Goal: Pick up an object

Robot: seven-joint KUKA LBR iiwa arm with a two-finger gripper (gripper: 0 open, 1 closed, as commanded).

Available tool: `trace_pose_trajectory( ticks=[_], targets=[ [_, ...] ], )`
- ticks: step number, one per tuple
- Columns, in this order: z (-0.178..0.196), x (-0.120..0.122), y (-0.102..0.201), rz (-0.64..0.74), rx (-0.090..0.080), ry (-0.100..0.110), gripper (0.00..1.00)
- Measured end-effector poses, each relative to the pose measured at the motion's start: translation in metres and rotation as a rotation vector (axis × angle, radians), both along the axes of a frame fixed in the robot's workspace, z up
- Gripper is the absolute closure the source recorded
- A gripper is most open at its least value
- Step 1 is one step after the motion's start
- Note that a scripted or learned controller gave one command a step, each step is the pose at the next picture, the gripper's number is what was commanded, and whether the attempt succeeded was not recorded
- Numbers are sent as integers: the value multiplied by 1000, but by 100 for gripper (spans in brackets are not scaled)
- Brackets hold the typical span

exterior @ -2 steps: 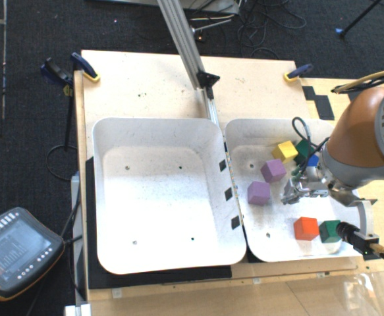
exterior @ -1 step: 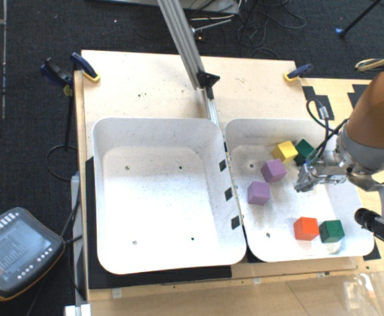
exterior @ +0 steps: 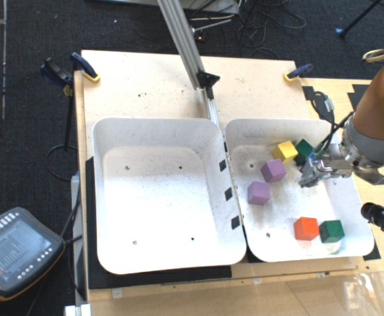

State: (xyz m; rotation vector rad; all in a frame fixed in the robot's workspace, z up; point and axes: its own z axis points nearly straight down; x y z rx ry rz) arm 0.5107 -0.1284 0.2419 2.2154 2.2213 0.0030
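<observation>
The gripper hangs low in the right bin; whether it grasps anything I cannot tell. Nearest lie a dark green cube and yellow cube (touching). These look light and rigid; flat opposite faces should suit pinching.

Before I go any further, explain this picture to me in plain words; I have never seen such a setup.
One camera looks down at a slant on a bench with two shallow white bins: the left bin and the right bin. The grey robot arm reaches in from the right; its gripper hangs over the right bin. In that bin lie small blocks: a yellow block, two purple blocks, an orange block and two green blocks. I see nothing between the gripper's fingers.
</observation>
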Motion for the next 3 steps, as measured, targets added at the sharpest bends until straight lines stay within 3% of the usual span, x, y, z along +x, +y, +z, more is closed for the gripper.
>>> trace_pose_trajectory(
  ticks=[3],
  targets=[
    [17,-8,161,7,3,4,100]
  ],
)
